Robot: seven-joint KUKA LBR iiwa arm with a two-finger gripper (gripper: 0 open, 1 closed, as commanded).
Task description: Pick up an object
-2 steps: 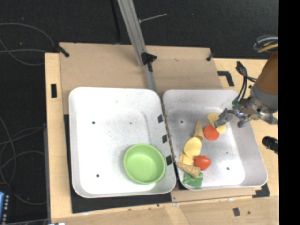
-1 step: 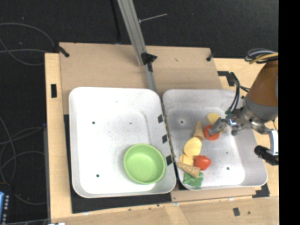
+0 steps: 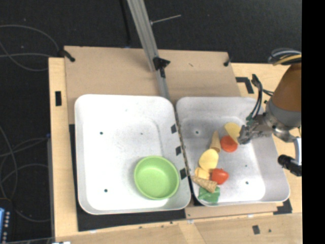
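Evenly lit from above, moderately bright — no hard shadows. Mild glare on both white bins (image 3: pixel 101 116), washing out the rims. Soft, low-resolution focus throughout; fine detail lost on the small items in the right bin. Speckled noise across the bin floors. Dark, underexposed surround beyond the bench (image 3: pixel 203 65) — far side and left nearly black.

Smooth matt white plastic bins (image 3: pixel 127 116), glossy green plastic bowl (image 3: pixel 156 177), matt wooden bench (image 3: pixel 198 75)
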